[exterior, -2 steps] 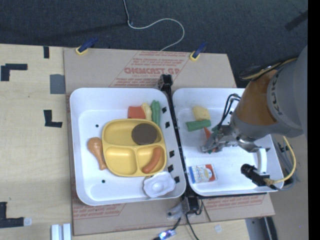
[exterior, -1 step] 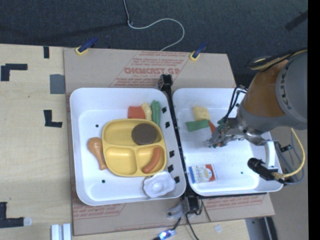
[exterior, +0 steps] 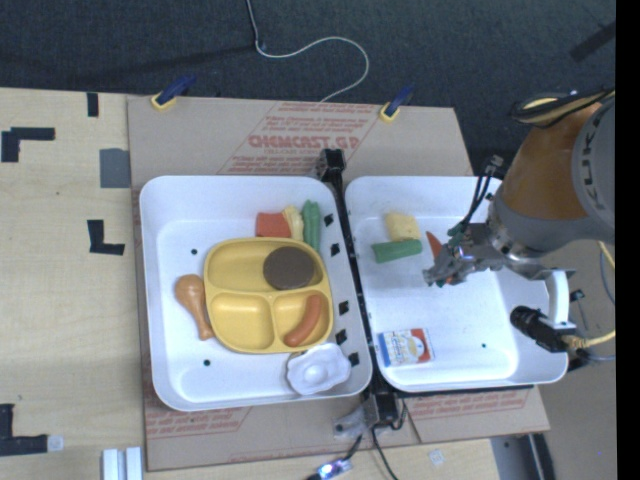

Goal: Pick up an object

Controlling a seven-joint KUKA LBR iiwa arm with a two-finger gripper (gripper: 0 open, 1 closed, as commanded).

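My gripper hangs low over the middle of the right bin. Just up and left of it lies a small red pepper-like piece. A green strip and a yellow block rest further left, near the bin's top left. A small white and blue carton lies flat at the bin's front left. Whether anything sits in the gripper is hidden by its dark body.
The left bin holds a yellow divided plate with a brown patty and a sausage. A drumstick, a white cup-like piece and red, yellow and green toy foods lie around the plate.
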